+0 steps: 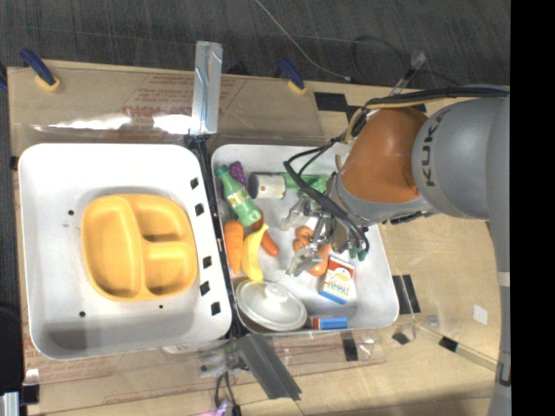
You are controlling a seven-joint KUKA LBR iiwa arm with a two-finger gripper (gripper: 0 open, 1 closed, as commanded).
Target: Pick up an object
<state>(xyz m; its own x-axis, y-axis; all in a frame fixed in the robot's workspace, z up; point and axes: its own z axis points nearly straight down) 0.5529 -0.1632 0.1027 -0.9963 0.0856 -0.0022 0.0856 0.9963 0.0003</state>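
Left shallow white plastic bin (43, 232) carries a yellow moulded tray with divided compartments (137, 245), sitting near its middle; well apart from the arm, not a likely target this cycle. Right shallow white plastic bin (381, 293) holds the clutter. Along its left wall: a green plastic bottle (236, 193), lying roughly along the wall, neck toward the far end; just below it an orange carrot-shaped toy (234, 245) and, touching its right side, a yellow banana-shaped toy (253, 254), both with long axes running near-to-far. At the near wall, a round white ceramic lidded bowl (271, 306). Further right, a small orange piece (270, 246), then a white cylindrical container (269, 185) at the far end lying on its side. The two-finger metal gripper (305, 258) is down inside the right bin, centre-right, among small orange items; whether it is spread or pressed together I cannot tell, the tips are lost in cables and clutter. Just to its right and slightly nearer, a small red-and-white carton (338, 284); below that a short red-and-blue tube (329, 323) lying along the near wall. Judgement: the nearest candidates lie directly under or immediately right of the gripper; the carrot and banana lie leftward, needing a lateral shift
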